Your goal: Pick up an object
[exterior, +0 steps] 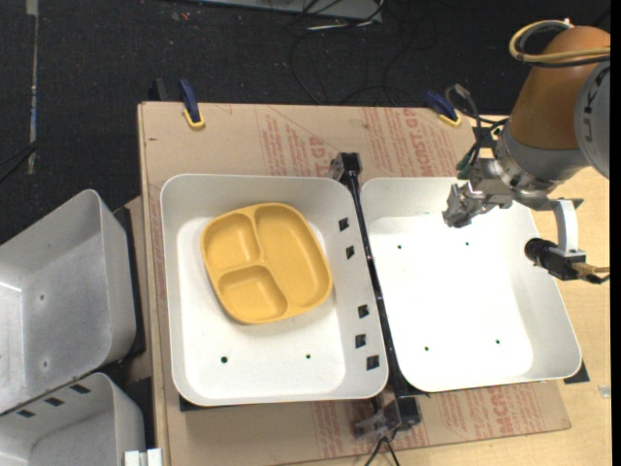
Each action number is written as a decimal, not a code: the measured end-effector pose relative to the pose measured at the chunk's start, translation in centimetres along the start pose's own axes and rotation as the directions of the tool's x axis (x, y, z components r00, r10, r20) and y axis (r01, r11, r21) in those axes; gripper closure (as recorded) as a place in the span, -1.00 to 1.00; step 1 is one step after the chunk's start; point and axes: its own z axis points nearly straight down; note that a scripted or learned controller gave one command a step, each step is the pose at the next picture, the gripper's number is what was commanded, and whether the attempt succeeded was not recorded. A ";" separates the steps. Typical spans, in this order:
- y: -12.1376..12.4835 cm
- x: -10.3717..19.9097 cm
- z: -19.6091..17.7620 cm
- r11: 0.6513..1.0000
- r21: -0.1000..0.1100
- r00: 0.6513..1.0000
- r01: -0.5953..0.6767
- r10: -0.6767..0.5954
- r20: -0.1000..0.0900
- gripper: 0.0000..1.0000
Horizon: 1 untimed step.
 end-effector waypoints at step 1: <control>0.1 0.0 -2.5 1.000 0.003 1.000 0.000 0.000 -0.001 1.00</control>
